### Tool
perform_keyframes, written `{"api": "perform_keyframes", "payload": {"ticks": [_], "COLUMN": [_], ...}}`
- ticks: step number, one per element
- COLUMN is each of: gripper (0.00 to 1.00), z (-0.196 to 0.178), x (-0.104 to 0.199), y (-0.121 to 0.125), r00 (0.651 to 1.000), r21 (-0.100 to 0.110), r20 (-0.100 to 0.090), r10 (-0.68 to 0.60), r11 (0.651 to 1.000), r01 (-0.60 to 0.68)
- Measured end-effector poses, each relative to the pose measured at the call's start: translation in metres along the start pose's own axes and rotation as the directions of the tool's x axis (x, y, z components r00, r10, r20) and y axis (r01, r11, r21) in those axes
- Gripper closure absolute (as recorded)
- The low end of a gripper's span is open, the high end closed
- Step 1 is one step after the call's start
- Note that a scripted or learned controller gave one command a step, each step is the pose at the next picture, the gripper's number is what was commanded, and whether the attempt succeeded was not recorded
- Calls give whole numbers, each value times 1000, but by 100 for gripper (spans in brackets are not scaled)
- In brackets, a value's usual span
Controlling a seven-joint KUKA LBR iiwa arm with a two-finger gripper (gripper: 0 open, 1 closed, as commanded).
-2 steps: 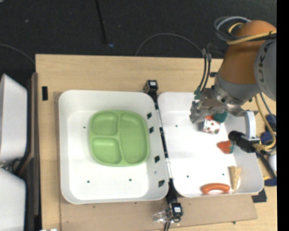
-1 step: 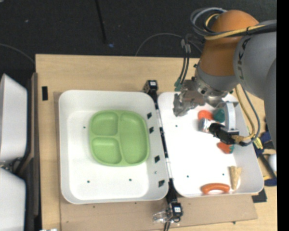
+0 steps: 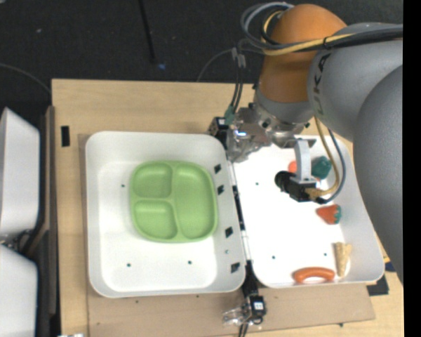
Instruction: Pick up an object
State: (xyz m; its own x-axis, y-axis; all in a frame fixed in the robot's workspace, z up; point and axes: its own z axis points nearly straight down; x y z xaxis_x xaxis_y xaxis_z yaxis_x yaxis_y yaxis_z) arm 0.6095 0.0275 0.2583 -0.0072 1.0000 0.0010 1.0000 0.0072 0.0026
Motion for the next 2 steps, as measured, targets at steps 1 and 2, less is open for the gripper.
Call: {"api": "perform_keyframes", "payload": {"ticks": [1, 2], "gripper": [100, 0], "z": [4, 4], "x": [39, 37], "y": [35, 33], "r00": [1000, 1000], "r21": [-1, 2], "r20": [1, 2], "r10": [2, 4], "r11": [1000, 1000], "r01": [-2, -4]}}
